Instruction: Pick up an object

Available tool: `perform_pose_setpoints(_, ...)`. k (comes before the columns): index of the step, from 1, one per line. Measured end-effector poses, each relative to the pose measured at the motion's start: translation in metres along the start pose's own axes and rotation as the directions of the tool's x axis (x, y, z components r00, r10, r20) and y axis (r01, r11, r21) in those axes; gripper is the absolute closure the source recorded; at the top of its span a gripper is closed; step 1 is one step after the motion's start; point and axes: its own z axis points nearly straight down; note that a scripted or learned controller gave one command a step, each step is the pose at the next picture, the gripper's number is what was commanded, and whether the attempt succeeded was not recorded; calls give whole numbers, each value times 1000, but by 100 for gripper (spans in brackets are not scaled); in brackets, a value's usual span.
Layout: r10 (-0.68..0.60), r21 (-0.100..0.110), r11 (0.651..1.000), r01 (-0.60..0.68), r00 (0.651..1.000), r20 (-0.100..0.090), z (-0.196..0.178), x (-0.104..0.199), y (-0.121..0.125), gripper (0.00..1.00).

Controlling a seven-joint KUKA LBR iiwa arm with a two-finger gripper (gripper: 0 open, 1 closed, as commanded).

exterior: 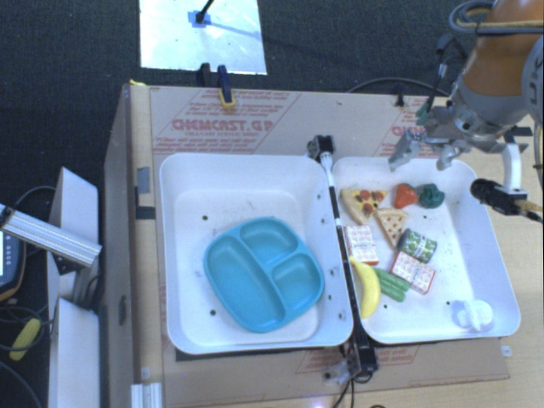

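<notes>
Open jaws (424, 153) hang above right bin's (497, 266) far rim.

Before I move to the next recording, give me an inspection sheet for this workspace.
Surface: bench topped with printed cardboard, bearing a left bin and a right bin.
Job's things: in the right bin, two pizza slices, a red piece, a dark green piece, a banana, a green can, two small printed boxes, a green stick, a white piece.
Clutter: blue divided plate in the left bin.
Grippers: gripper above the right bin's far edge, fingers apart, holding nothing.
Cables: black cable across the cardboard.
Surroundings: dark floor, pale sheet.
</notes>
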Motion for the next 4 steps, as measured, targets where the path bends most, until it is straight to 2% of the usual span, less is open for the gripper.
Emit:
perform_pose_setpoints(1,1,1,1000,-1,1000,1,49,-35,-29,0)
perform_pose_setpoints(2,2,0,1000,-2,1000,0,172,-53,-54,0)
perform_pose_setpoints(3,2,1,1000,-2,1000,0,172,-72,-87,0)
perform_pose_setpoints(4,1,-3,1000,-1,1000,0,161,-72,-85,100)
